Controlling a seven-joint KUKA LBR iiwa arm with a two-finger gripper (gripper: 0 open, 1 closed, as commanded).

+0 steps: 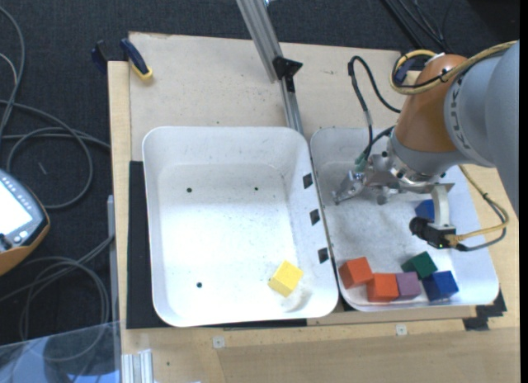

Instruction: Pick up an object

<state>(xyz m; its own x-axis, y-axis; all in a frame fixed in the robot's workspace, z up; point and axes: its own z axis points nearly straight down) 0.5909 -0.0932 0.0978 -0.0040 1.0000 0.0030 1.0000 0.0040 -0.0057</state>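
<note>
My gripper (353,186) hangs over the upper left part of the right bin (330,146), below the orange wrist band. Nothing shows between its tips. Along the right bin's front lie an orange block (356,271), a second orange block (383,287), a purple block (408,285), a green block (424,263) and a blue block (443,284). Another blue block (426,208) sits partly hidden beside the wrist hardware. A yellow block (286,277) rests near the front right corner of the left bin (165,208).
A metal pole (262,30) slants up from between the bins at the back. Black cables (363,92) loop off the wrist over the bench. A blue and yellow tool (136,58) lies at the bench's far left corner.
</note>
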